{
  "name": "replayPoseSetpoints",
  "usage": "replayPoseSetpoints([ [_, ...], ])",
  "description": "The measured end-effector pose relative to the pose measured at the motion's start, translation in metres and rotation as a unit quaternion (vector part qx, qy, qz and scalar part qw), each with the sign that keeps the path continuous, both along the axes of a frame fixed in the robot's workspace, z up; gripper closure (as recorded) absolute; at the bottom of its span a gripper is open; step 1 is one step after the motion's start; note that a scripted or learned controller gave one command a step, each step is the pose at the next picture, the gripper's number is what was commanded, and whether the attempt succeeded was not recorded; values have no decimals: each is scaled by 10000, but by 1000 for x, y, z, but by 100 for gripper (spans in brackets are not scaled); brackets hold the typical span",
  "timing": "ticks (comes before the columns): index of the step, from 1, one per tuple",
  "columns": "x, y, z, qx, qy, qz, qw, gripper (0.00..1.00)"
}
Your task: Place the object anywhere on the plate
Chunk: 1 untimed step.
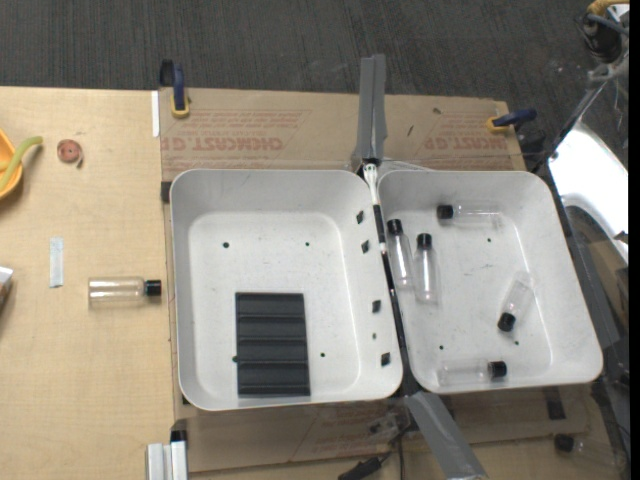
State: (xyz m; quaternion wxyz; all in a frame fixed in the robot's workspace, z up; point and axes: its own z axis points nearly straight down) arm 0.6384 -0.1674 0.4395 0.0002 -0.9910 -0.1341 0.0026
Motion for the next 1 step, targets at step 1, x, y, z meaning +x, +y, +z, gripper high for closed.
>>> replayPoseSetpoints([
  [1, -41, -55, 0, 3, 3, -349, 9994, 0],
])
